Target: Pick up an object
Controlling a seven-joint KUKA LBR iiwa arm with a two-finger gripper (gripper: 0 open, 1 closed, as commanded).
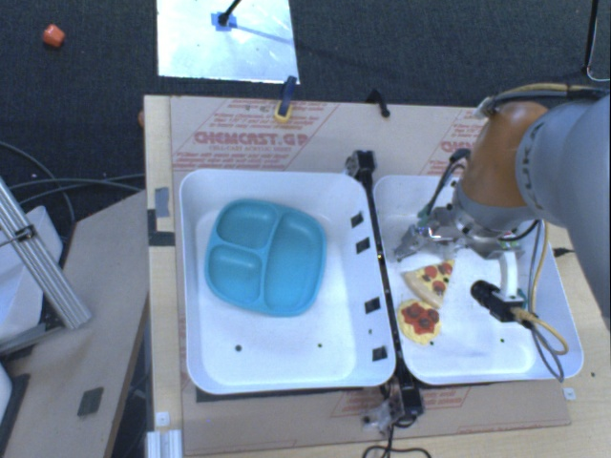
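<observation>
Right bin (554, 351): pizza slice (429, 281) at centre; round pizza piece (419, 321) just nearer. Gripper (417, 240) hovers just beyond the slice's far edge, fingers spread, nothing between them. Left bin (210, 370): blue divided plate (264, 257).

A robotics laboratory test cell. A grey industrial arm with an orange band (535, 156) works over two shallow white plastic bins (286, 375), clamped side by side on a brown printed cardboard sheet (250, 134). Loose black cables (38, 187), an aluminium extrusion frame (38, 265) and dark carpet (410, 27) surround the bench.
</observation>
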